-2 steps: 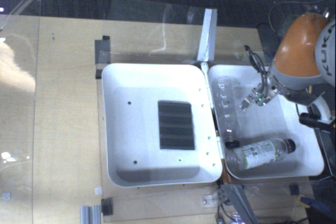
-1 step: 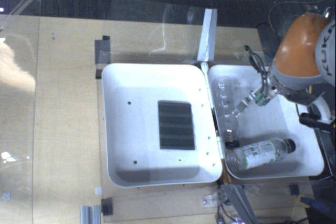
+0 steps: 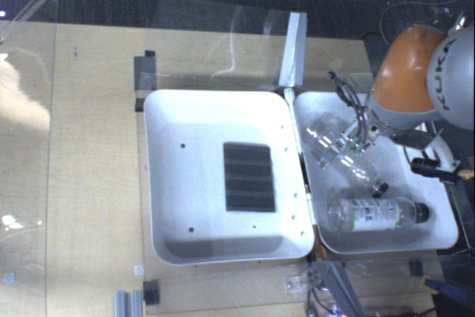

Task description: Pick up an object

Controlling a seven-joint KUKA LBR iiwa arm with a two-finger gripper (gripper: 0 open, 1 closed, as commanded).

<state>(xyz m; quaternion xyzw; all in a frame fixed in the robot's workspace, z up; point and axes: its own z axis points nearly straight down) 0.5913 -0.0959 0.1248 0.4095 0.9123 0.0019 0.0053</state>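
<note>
Camera view. Two white bins side by side on a wooden bench (image 3: 89, 182). The left bin (image 3: 178, 122) holds a dark ribbed rectangular pad (image 3: 249, 177), long axis running up and down the picture, with bare floor all around it.

The right bin (image 3: 438, 230) holds a clear plastic bottle (image 3: 375, 212) lying on its side near the front wall. Its long axis runs left-right, with the dark cap pointing right and the base toward the wall shared by the bins. A second transparent item (image 3: 343, 156) lies diagonally above it, upper left to lower right; its outline is hard to make out against the white floor.

The arm (image 3: 415, 78) enters from the right, its orange band over the right bin's back corner. The gripper (image 3: 359, 139) sits low over the transparent item; whether its fingers are apart or together, cannot tell. The arm hides the bin's back right part.
</note>
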